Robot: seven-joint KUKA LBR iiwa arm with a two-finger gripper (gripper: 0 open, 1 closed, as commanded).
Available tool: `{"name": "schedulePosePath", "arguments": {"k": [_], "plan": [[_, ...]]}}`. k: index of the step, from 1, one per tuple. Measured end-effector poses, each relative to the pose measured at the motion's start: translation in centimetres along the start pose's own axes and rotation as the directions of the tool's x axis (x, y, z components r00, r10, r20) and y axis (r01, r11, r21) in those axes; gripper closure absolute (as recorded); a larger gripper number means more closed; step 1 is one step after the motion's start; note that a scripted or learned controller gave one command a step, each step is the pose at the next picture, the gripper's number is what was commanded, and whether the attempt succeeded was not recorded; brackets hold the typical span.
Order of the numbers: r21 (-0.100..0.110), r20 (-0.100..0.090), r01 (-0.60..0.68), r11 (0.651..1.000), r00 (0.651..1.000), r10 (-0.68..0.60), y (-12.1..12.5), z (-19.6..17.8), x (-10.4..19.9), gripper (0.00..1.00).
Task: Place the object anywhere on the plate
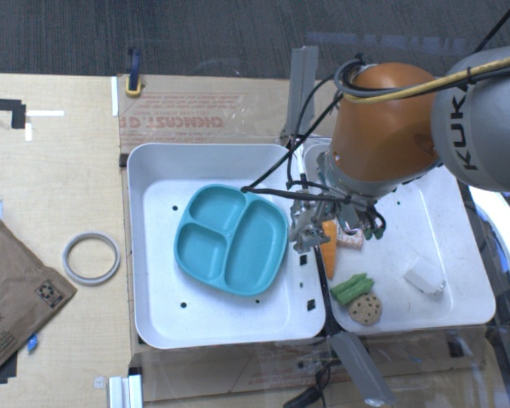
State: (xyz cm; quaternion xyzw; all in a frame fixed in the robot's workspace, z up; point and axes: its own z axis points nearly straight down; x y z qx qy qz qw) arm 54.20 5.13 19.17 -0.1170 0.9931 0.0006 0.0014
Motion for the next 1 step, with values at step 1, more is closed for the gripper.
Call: {"name": "schedulePosePath", "arguments": {"k": [1], "plan": [[0.000, 0.002, -0.137, 0.991, 0.991, 0.137, -2.95, -0.03, -11.41, 1.00]]}}
